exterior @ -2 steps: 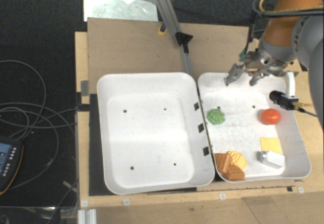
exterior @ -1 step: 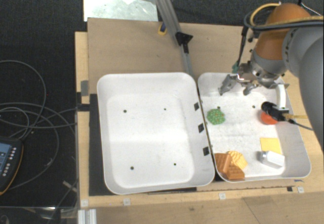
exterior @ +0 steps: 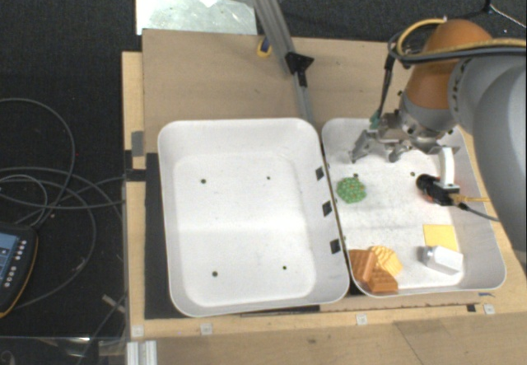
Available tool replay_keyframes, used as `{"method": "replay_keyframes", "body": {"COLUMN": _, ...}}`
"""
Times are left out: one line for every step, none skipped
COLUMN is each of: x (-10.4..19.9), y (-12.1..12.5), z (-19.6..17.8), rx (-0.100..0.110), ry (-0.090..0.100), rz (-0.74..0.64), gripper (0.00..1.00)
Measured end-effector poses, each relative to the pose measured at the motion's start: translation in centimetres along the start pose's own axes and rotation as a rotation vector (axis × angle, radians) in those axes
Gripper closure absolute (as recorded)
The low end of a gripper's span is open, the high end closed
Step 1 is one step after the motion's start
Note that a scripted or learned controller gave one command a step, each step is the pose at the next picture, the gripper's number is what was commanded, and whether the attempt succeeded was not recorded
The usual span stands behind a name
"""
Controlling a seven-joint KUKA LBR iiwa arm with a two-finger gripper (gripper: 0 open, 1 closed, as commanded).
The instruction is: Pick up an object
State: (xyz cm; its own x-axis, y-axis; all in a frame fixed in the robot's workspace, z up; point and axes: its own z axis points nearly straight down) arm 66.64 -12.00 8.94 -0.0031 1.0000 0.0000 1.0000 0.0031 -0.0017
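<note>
The end effector (exterior: 380,147) hangs spread wide and empty over the right bin (exterior: 486,273), near the table's far edge. The green object (exterior: 352,189) lies just beside it; a misaligned descent risks closing on nothing.

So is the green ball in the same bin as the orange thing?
Yes, the green ball and the orange thing both lie in the right bin.
</note>
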Motion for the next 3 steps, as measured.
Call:
{"method": "replay_keyframes", "body": {"x": 0.0, "y": 0.2, "z": -1.4, "rx": -0.007, "ry": -0.001, "rz": -0.001, "gripper": 1.00}}
{"method": "replay_keyframes", "body": {"x": -0.8, "y": 0.9, "z": -7.5, "rx": -0.011, "ry": -0.002, "rz": 0.001, "gripper": 1.00}}
{"method": "replay_keyframes", "body": {"x": -0.8, "y": 0.0, "z": -13.0, "rx": -0.010, "ry": -0.002, "rz": 0.001, "gripper": 1.00}}
